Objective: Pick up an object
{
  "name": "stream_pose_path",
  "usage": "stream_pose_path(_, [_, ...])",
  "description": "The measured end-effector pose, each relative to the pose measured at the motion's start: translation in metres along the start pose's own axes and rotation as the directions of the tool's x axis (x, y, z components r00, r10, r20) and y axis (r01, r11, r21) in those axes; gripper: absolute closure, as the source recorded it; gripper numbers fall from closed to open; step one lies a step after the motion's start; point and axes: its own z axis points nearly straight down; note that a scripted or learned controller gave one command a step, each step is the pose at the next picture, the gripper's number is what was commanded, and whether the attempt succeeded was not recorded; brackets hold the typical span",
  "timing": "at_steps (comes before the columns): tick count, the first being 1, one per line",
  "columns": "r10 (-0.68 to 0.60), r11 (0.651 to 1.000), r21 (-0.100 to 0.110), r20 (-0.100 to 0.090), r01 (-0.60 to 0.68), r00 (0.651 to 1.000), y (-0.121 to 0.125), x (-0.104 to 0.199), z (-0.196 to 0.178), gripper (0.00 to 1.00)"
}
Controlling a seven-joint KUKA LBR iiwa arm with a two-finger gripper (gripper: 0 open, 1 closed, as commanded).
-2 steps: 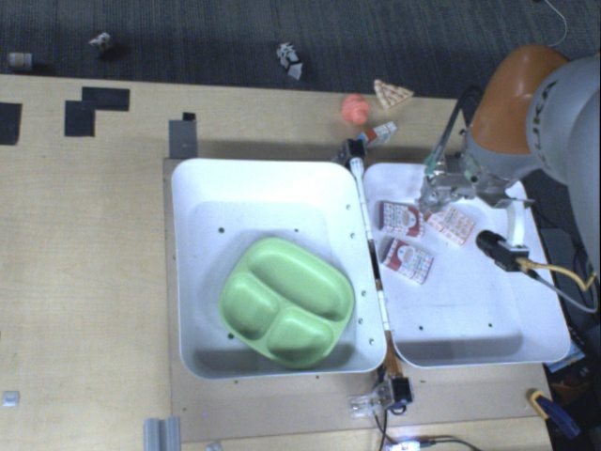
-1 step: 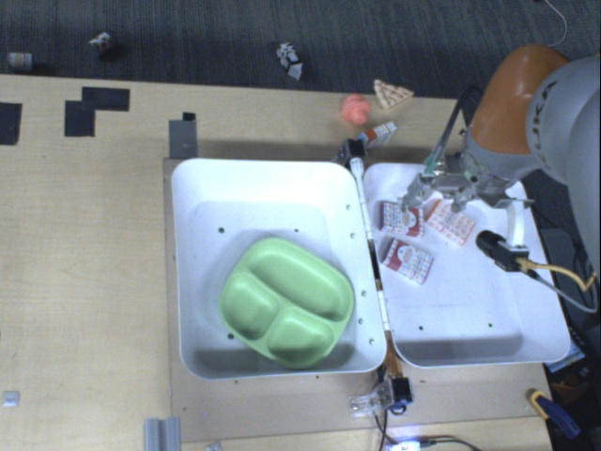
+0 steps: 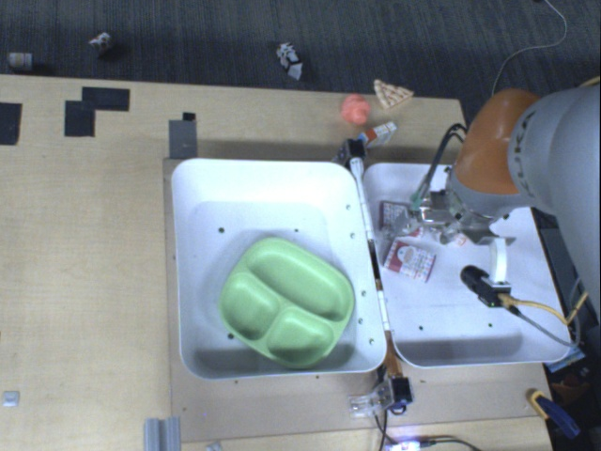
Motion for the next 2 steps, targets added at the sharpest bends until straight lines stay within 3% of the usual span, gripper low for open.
stream_pose_path(1, [-0.002, 1.000, 0.006, 0.001, 0.002, 1.000, -0.002, 0.000, -0.007, 1.00])
stream_pose_path(2, [-0.001, 1.000, 0.014, 0.002, 0.001, 1.000, 0.067, -0.073, -0.053, 1.00])
